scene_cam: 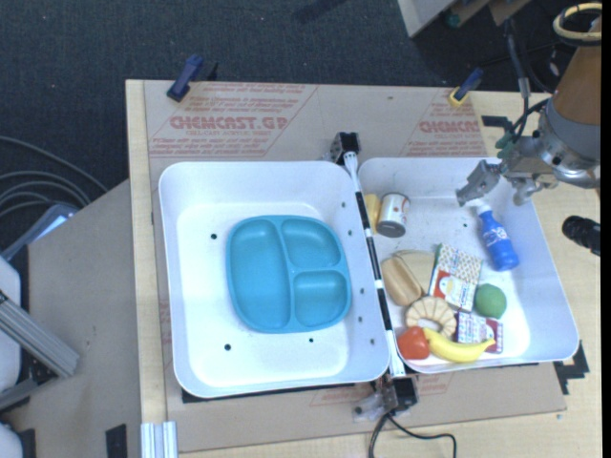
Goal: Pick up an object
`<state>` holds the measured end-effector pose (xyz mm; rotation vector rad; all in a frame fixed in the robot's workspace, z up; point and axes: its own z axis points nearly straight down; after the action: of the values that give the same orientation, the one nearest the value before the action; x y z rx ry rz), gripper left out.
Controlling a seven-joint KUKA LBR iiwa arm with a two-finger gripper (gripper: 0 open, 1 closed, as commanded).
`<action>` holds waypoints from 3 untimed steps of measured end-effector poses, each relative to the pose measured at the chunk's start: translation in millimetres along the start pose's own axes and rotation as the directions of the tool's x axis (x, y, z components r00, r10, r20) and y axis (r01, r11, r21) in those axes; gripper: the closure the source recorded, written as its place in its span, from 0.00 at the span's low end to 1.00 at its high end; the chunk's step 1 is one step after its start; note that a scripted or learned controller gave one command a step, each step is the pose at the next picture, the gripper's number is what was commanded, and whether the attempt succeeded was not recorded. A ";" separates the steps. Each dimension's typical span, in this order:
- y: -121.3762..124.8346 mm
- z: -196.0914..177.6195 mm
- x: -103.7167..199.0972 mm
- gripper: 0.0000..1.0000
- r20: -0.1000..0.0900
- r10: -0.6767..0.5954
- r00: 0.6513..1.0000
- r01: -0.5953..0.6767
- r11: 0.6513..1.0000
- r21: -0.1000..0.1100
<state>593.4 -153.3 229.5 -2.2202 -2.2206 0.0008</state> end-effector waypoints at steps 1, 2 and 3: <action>69.0 145.2 4.8 0.00 0.001 -0.001 1.000 0.001 1.000 -0.001; 70.0 133.9 4.7 1.00 0.002 -0.002 1.000 0.002 1.000 -0.004; 73.0 144.4 -65.6 1.00 0.003 0.001 1.000 -0.001 1.000 -0.003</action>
<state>666.3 -218.8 85.0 -2.2241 -2.2218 0.0009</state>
